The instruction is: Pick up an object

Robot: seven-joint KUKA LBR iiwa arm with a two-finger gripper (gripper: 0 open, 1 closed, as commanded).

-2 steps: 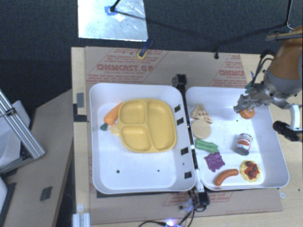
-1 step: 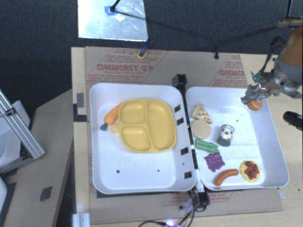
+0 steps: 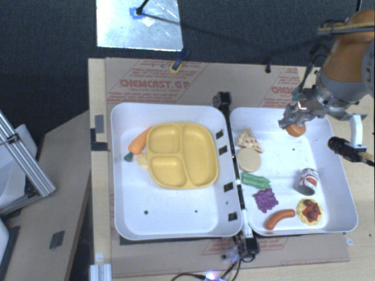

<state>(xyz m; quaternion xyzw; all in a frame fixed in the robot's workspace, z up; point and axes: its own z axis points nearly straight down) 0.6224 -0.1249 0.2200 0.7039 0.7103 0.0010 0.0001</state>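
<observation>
My gripper (image 3: 296, 123) hangs over the back right part of the right bin (image 3: 340, 180), reaching in from the right. A small round orange object (image 3: 296, 130) sits between its fingertips, its top hidden by the fingers, and the gripper looks shut on it. I cannot tell whether the orange object is off the bin floor. The same bin holds a pizza slice (image 3: 248, 140), a tan round cookie (image 3: 249, 160), a green pod (image 3: 256, 181), purple grapes (image 3: 266, 200), a sausage (image 3: 279, 218), a small can (image 3: 307, 180) and a round pizza-like piece (image 3: 309, 211).
The left bin (image 3: 126, 209) holds a yellow divided plate (image 3: 179, 155) with a carrot (image 3: 138, 141) by its left edge. A black divider (image 3: 231, 163) runs between the bins. A black arm part (image 3: 347, 148) juts over the right bin's right rim.
</observation>
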